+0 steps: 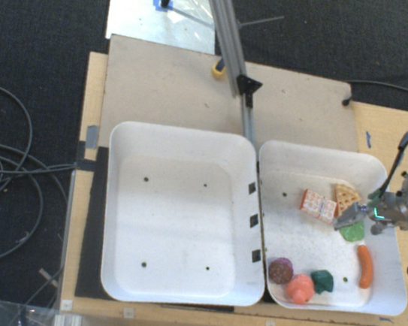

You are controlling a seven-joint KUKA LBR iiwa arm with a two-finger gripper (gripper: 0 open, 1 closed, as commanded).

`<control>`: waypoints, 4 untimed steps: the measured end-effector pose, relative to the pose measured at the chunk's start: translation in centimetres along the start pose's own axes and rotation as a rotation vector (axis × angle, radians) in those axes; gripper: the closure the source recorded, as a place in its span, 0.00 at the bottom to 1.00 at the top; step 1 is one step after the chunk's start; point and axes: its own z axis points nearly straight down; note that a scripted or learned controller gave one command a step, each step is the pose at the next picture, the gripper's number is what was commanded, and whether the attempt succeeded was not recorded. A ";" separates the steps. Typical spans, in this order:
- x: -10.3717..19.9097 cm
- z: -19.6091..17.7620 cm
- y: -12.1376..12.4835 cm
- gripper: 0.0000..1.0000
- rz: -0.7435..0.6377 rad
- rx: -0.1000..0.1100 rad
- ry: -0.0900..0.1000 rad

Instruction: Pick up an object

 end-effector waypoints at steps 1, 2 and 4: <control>0.0 -0.2 0.1 0.00 0.001 -0.004 -0.001; 0.0 4.1 0.5 0.00 0.003 0.000 0.000; -0.2 11.2 -0.5 0.00 0.003 -0.002 -0.001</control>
